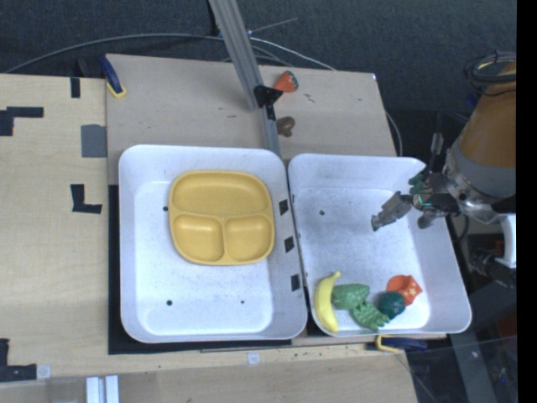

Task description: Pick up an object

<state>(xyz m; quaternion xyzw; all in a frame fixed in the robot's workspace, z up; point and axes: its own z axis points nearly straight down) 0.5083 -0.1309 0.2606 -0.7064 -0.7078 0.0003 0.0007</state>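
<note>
Gripper (406, 211) over right bin (436, 263), jaws spread, nothing between | banana (325, 300), green toys (359, 303), orange toy (404, 287) at near edge | yellow tray (222, 217) in left bin (138, 250)

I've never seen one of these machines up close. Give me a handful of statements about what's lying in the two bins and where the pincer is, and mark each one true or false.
1. The yellow tray lies in the left bin. True.
2. The banana lies on the tray. False: it lies in the right bin, near its front left corner.
3. The pincer hangs over the right bin, apart from the toys. True.
4. The orange toy is between the pincer's fingers. False: it lies on the bin floor beside the teal toy.
5. The green toy lies next to the banana. True.
</note>
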